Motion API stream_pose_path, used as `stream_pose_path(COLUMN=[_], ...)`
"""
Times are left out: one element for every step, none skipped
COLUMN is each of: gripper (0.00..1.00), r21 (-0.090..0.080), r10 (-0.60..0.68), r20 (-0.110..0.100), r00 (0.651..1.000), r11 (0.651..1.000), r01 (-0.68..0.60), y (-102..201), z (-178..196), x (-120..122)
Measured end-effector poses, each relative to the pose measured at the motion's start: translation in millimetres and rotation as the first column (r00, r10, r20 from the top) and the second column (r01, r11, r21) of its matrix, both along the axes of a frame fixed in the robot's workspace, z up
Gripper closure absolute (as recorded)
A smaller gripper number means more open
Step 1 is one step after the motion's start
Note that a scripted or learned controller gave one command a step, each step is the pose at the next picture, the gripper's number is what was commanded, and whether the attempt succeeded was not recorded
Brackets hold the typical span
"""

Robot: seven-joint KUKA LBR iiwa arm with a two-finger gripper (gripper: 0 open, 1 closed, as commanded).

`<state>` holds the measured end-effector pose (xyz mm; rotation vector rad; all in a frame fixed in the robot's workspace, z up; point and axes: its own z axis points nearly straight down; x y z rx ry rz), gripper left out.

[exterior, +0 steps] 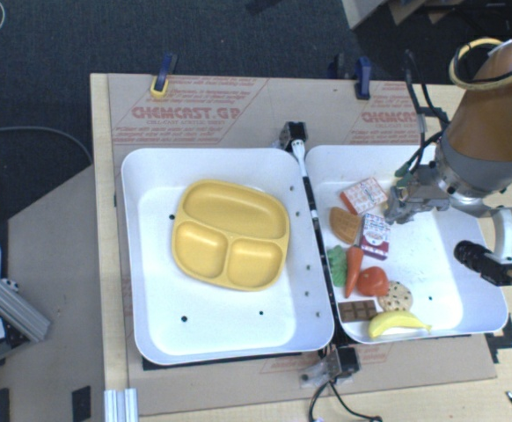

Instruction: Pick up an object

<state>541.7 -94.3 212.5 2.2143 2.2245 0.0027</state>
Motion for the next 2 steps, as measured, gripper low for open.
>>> stream_pose_path(gripper=[1.00,1.00], r21=[0.000,0.001], r10=[0.000,-0.003], r20=[0.001,-0.006], r00=[1.000,1.000], r11=[1.000,1.000], r01=[0.000,0.003], y=[51.8,69.1], z=[18.1,12.3], x=[16.4,12.0])
